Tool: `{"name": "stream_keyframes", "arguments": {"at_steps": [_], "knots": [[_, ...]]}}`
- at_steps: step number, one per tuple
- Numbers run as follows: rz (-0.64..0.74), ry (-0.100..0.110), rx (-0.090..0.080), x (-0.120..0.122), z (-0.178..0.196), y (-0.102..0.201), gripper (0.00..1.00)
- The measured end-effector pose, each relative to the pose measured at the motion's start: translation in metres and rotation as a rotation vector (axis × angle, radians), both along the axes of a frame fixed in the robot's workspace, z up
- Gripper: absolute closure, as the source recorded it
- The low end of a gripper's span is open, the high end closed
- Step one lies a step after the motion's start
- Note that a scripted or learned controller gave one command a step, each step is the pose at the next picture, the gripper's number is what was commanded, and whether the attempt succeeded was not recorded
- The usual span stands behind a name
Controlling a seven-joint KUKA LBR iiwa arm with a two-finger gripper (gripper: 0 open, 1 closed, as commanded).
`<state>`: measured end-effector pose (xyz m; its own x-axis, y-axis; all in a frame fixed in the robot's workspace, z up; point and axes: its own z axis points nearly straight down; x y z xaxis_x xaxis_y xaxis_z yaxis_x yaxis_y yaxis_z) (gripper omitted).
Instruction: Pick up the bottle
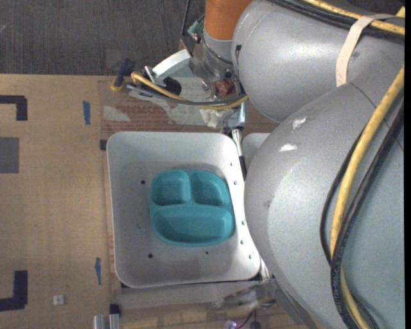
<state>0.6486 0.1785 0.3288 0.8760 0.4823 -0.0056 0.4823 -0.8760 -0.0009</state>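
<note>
My gripper (pixel 192 74) sits at the top of the camera view, just beyond the far rim of the left white bin (pixel 125 193). It hangs below the orange band (pixel 221 16) of the wrist, with yellow cables looping around it. The arm's large grey body (pixel 321 193) reaches in from the right and covers most of the right bin (pixel 252 142), of which a small corner shows. What lies under the arm is hidden.
A teal divided plate (pixel 191 207) lies in the middle of the left bin. The brown bench (pixel 51 193) to the left carries black corner marks and short strips of blue tape (pixel 86 112). Cables and torn tape clutter the strip behind the bin.
</note>
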Motion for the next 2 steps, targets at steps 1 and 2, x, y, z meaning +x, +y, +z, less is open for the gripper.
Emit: {"name": "stream_keyframes", "arguments": {"at_steps": [1,2], "knots": [[-0.07,0.001,-0.001,-0.041,0.018,0.031,1.0],[-0.082,0.002,-0.003,-0.094,-0.058,0.044,1.0]]}}
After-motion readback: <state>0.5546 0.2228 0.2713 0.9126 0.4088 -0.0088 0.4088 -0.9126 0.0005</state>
